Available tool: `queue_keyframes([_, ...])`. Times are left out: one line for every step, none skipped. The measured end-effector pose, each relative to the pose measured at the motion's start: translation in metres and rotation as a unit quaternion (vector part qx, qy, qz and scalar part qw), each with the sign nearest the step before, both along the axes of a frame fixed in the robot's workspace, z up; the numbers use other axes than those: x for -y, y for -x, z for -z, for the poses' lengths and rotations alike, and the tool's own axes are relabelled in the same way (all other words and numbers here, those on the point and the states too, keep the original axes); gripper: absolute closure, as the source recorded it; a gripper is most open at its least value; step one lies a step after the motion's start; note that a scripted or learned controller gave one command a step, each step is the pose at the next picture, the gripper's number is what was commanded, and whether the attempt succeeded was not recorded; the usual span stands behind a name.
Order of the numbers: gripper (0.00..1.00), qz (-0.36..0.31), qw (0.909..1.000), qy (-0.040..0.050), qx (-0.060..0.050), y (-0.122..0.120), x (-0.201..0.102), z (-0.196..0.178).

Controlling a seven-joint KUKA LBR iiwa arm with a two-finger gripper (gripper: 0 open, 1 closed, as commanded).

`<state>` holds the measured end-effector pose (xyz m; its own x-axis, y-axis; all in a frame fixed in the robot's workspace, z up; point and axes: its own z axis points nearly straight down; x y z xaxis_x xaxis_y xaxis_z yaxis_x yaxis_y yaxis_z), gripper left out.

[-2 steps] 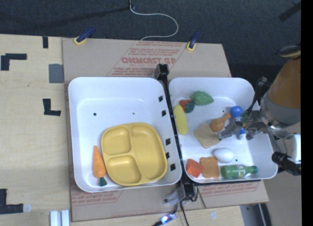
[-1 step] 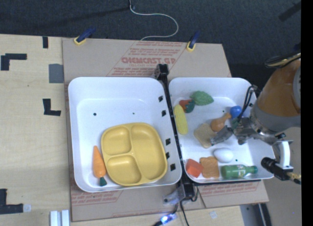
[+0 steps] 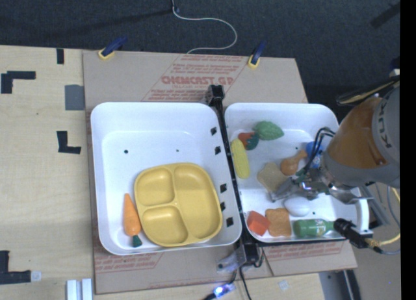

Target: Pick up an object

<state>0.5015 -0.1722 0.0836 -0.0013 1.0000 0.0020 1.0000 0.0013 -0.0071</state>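
Objects for picking lie spread over two white bins on the worktop. In the left bin (image 3: 104, 162) a yellow divided plate (image 3: 177, 202) takes up the middle and lower part, and an orange carrot (image 3: 130, 218) with a green stub lies just beside the plate's left edge. The right bin (image 3: 286, 112) is more crowded: a green leafy piece (image 3: 268, 130) at the top, a small red and green item (image 3: 247, 140) next to it, a yellow corn cob (image 3: 240, 158) along the left wall, a tan block (image 3: 268, 176) near the middle, an orange-brown piece (image 3: 294, 162) to its right, a white oval piece (image 3: 298, 207) lower down, and along the bottom wall a red piece (image 3: 257, 223), a toast-coloured piece (image 3: 279, 222) and a green bottle (image 3: 311, 228). The pincer (image 3: 290, 187) is down inside the right bin, between the tan block and the white oval piece, close to both; whether it is released or clenched cannot be told, since the wrist and cables hide it.
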Motion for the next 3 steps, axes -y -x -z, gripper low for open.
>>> queue_keyframes([0.00,0.000,1.0000,0.0005,0.002,0.000,0.000,0.000])
queue_keyframes([1.00,0.001,1.0000,0.0012,0.002,0.000,0.000,-0.009])
queue_keyframes([1.00,0.000,1.0000,0.0007,0.003,0.002,0.003,-0.049])
